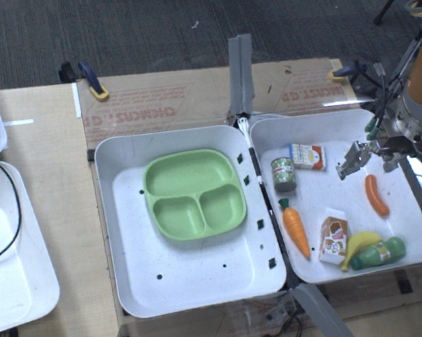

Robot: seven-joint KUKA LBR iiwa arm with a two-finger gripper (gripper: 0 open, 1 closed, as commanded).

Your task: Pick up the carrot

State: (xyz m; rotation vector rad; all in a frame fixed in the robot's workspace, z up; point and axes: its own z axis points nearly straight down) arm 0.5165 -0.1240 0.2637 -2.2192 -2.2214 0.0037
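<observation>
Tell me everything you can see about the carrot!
The carrot is a small orange toy, probably plastic, with a green stub on top. It lies flat on the floor of the right bin, near its left wall, green end pointing up the picture and tip pointing down, slightly toward the right. It sits just below the little can and left of the small carton. Nothing is holding it.

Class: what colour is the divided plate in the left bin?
Light green divided plate, seen in the camera view.
</observation>
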